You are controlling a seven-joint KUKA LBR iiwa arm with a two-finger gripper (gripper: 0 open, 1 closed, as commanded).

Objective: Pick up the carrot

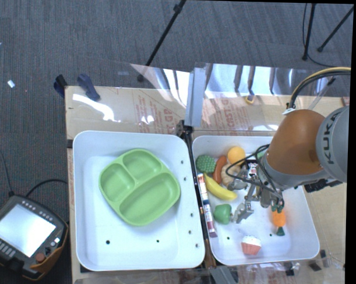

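Orange carrot (278,218) w/ green top lies on floor of right bin (297,241), toward its right wall, green end pointing at the near rim. Long axis runs approx. far-to-near in camera view, slightly tilted; orange body at the far end, leaves at the near end.

Gripper (254,200) hangs over the middle of the same bin, below the orange wrist band. Metal fingers (243,211) appear spread, nothing seen between them; judged released, not grasping. Carrot sits just beside the fingers, on their right in view, i.e. toward the arm's own base side. Touching or a narrow gap: cannot tell at this res.

Key relation: carrot is offset sideways from the fingers, not under them. Judgement: next move needs a short shift right, then jaws set across the carrot's short width, i.e. closing left-right in view, before descent.

Neighbours: green pepper-like item (223,213) just left of the fingers; banana (219,189) further left; cupcake (251,246) nearer the front rim, clear of carrot. Risk, as judged: low clutter on carrot's side, but bin wall close on the right may crowd one finger.

Left bin (87,234) holds green divided plate (139,186); not involved.

Status: pick not yet made.
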